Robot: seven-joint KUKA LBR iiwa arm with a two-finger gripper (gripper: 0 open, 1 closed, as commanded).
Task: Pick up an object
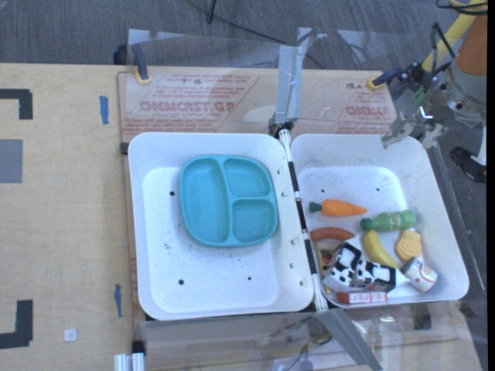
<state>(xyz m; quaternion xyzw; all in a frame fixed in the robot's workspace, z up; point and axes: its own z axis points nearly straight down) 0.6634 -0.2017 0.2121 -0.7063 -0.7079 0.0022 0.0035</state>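
Hand (404, 132) over right bin (445, 207) far corner, above toys; grip state can't tell.

The scene is bright and evenly lit, with soft light from above. Both white bins (155, 207) look a little washed out, with only faint shadows along their inner walls. The teal tray (229, 200) casts almost no shadow. The picture is slightly soft and grainy, and small details are not sharp.
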